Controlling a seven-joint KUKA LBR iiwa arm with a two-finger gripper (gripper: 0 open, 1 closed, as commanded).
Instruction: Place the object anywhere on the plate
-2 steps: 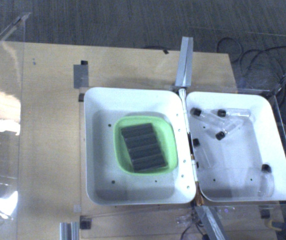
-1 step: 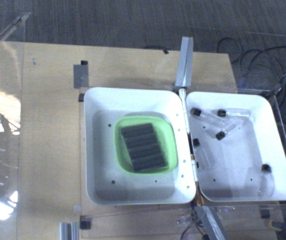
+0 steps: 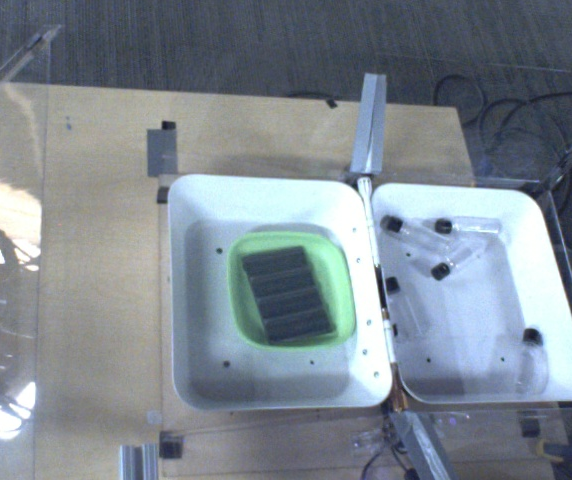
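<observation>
Bench (image 3: pixel 86 298) – pale wood, strong glare along its left side. Two white bins side by side, rims touching at the middle seam.

Left bin (image 3: pixel 181 298): green plate (image 3: pixel 238 288) sits near the centre, squarish with rounded corners. The object (image 3: pixel 286 294) – a dark grey ribbed block, four or five ridges across – lies flat on the plate, within its rim, turned slightly off square to the bin walls. It covers much of the plate's floor; green shows all round it.

Right bin (image 3: pixel 556 308): several clear vials with black caps. Three lie close together toward the upper left (image 3: pixel 444 226), one overlapping another. One cap (image 3: pixel 390 284) sits just beside the left wall. Another vial (image 3: pixel 532 353) lies in the lower right corner, well apart from the rest.

Grey metal post (image 3: pixel 370 128) stands at the far end of the seam between the bins. Dark cables (image 3: pixel 496 108) trail over the floor beyond the bench, upper right.

Gripper state: cannot tell from this view.
</observation>
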